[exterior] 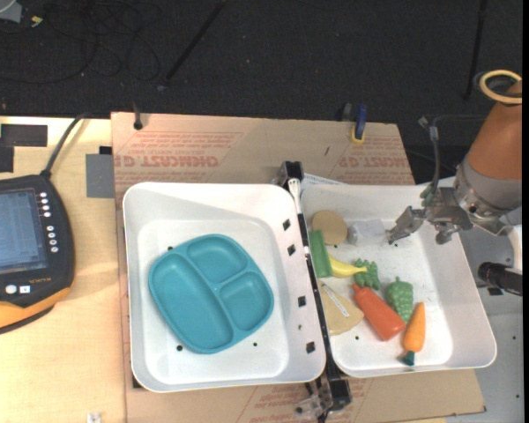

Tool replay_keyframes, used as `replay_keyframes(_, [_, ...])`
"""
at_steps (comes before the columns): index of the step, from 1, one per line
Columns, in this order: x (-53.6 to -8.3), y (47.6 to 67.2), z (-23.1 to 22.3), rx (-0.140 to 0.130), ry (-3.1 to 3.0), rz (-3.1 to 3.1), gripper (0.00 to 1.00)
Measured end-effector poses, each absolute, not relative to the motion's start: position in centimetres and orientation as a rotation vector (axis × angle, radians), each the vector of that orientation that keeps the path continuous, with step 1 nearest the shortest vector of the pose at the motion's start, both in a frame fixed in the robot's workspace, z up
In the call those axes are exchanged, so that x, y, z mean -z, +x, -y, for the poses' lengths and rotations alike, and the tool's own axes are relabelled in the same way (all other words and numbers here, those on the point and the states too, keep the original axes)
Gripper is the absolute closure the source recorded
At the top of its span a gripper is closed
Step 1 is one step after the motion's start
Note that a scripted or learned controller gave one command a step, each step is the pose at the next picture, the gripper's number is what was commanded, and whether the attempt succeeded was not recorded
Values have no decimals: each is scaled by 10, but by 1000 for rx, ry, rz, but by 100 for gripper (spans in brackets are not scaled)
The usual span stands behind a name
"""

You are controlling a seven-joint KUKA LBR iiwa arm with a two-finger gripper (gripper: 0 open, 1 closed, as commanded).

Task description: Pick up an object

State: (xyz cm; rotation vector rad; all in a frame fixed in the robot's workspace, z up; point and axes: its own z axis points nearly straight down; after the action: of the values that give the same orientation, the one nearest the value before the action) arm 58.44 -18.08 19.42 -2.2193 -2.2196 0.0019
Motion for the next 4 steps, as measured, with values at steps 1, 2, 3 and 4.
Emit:
replay_keyframes(1, [-82, 533, 110, -5, -2212, 2220, 0])
replay_keyframes(2, [-97, 535, 114, -4, -2223, 2213, 100])
replay_keyframes(3, [-97, 535, 114, -4, -2224, 2212, 0])
replay_keyframes(4, [-87, 481, 100, -4, -2220, 2217, 0])
